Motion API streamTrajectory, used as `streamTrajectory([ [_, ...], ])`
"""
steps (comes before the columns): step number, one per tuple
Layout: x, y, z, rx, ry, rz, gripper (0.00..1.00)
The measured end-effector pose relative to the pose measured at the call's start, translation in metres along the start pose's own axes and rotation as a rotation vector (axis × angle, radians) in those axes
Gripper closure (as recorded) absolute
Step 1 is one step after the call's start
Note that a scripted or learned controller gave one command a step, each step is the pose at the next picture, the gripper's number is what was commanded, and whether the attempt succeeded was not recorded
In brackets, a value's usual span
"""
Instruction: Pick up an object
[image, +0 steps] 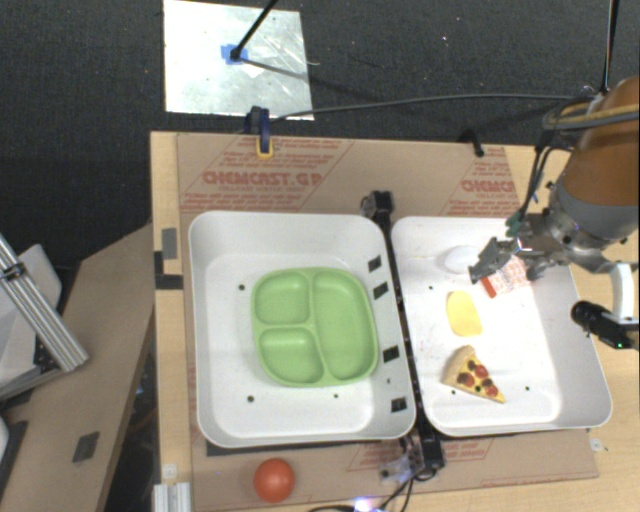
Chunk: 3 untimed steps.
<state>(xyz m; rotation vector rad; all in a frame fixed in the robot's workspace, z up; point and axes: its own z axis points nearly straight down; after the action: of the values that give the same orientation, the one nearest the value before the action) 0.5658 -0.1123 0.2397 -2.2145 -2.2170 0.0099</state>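
Note:
The right bin (580, 400) holds a pizza slice (473, 375) near its front, a pale yellow oval piece (463, 314) in the middle, and a white rounded piece (458, 259) toward the back. My gripper (512, 258) hangs over the back part of this bin, reaching in from the right. A small red-and-white item (505, 281) lies directly under the gripper, partly hidden by it. I cannot tell whether the gripper touches that item.
The left bin (215, 300) contains a green divided tray (314, 325). A red ball (273, 480) sits on the bench in front of the left bin. A black divider with clips (390, 300) runs between the bins. Cardboard lies beneath both.

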Motion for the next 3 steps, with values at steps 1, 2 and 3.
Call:
streamTrajectory([
  [1, 0.0, 0.002, -0.006, -0.012, -0.002, -0.002, 0.0],
  [2, 0.005, 0.012, 0.044, -0.009, -0.001, -0.002, 0.0],
  [3, -0.003, 0.018, 0.094, -0.008, -0.001, 0.0, 0.0],
])
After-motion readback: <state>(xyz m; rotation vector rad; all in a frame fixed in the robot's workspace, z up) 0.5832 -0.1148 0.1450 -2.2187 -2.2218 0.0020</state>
